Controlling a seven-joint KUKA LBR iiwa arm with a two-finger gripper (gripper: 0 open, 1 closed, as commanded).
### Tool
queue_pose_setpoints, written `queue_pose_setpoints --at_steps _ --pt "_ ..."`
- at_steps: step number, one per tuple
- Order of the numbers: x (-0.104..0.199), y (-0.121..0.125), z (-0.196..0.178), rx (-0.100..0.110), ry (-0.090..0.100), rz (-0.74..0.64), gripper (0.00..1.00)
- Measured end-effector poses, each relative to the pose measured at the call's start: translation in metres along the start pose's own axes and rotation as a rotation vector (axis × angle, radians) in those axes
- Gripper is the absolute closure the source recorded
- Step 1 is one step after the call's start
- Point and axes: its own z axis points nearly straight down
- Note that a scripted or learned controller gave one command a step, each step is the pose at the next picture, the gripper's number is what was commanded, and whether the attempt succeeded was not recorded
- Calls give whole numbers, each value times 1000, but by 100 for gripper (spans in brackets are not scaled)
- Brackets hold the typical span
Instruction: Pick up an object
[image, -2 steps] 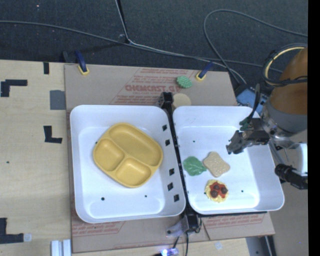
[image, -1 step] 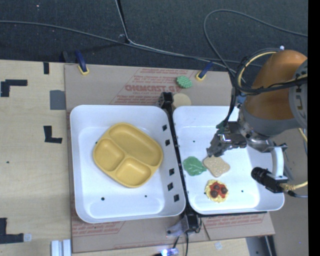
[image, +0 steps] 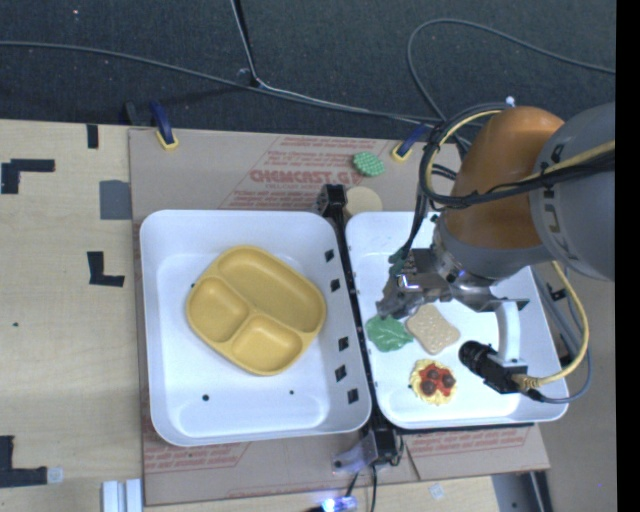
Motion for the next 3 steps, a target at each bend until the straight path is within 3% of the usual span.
queue_pose_setpoints --at_steps 2,3 --pt "101 29 1 -1 0 -2 100" --pt "98 29 1 0 -1 3 0"
